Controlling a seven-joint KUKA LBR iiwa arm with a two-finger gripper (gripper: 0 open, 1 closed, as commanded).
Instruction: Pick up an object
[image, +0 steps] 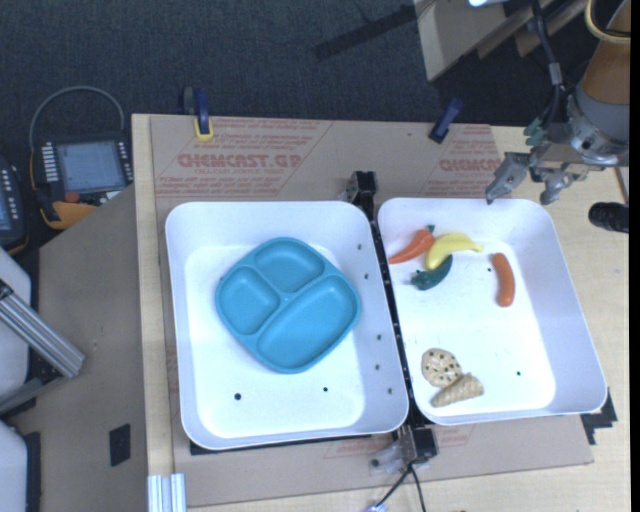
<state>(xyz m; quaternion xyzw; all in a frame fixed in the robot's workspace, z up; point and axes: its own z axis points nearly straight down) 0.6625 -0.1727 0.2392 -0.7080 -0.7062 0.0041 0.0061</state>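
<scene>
The hand (527, 183) hangs open above the bin's far rim, sausage (504, 279) well apart.

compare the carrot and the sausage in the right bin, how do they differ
The carrot is orange with a green tip and tapers; the sausage is reddish-orange with rounded ends. The carrot lies slanted against the banana, while the sausage lies nearly upright in the view, apart from other items. Both are slim toy foods in the right bin.

Bench (150, 300), seemingly cardboard-topped, bears left bin (190, 400) beside right bin (570, 330).
</scene>
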